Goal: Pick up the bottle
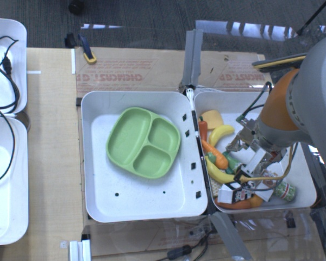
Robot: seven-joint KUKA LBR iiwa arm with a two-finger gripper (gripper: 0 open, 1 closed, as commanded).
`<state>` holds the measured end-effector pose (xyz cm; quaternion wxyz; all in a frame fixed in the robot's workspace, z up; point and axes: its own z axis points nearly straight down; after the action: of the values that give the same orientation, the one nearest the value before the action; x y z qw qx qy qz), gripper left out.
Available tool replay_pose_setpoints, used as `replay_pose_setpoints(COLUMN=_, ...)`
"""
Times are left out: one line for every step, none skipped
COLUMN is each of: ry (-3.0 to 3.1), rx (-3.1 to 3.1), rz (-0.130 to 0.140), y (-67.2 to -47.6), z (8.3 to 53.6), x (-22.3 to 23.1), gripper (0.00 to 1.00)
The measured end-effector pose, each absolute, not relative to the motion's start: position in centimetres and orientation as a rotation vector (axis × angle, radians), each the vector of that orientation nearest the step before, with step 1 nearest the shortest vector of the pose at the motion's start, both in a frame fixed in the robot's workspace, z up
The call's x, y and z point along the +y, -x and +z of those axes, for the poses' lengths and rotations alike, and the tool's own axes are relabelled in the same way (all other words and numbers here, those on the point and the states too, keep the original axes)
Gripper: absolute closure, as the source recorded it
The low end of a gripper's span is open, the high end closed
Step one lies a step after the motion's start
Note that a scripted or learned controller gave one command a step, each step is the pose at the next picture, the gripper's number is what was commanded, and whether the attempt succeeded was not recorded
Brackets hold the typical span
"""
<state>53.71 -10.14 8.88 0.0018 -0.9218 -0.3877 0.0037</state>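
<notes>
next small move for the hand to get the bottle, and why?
Probably shift the hand toward the near right corner before closing. It sits low over the bananas and carrot in the middle of the right bin, while the bottle, green-labelled, lies on its side beside it, apart from the hand. Nothing shows between the fingers.

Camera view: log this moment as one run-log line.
arm: over right bin | gripper: low among clutter, grasp unclear | bananas: right bin | carrot: right bin | green plate: left bin
</notes>
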Motion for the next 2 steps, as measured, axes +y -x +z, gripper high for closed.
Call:
replay_pose_setpoints(ry=2.891, rx=-1.214, rz=0.020, y=-53.6, z=9.6, x=-10.3, gripper=1.00)
replay_pose_setpoints(ry=2.566, rx=-1.811, rz=0.009, y=-59.9, z=20.0, x=-3.8, gripper=1.00)
